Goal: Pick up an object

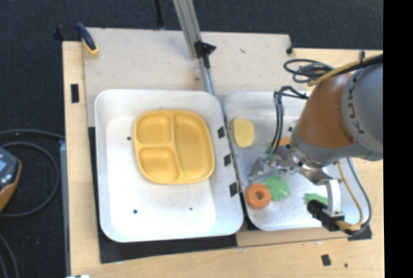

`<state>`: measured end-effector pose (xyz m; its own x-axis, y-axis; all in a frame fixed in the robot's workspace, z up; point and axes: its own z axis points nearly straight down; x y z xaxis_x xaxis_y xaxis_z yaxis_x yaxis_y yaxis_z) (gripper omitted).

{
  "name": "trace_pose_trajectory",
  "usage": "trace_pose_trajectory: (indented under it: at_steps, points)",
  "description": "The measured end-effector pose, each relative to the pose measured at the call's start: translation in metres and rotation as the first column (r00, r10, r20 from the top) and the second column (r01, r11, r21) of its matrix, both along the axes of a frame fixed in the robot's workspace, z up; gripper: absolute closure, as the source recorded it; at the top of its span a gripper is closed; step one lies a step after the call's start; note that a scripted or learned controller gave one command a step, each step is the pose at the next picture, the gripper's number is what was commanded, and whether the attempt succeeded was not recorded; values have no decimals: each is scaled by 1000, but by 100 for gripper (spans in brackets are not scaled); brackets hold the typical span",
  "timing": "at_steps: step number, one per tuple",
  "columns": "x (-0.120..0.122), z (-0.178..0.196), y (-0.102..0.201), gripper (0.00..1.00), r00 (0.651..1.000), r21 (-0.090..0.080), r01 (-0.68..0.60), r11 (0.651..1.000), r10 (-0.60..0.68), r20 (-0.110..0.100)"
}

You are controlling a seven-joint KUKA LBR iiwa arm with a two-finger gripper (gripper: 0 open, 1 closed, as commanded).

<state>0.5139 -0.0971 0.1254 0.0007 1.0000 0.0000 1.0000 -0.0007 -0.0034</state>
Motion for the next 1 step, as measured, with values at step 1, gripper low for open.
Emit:
trace_pose_trajectory:
  at_steps: [1]
  points:
    - [2, -23, -2, 0, 1000, -3, 1, 1000, -1, 8]
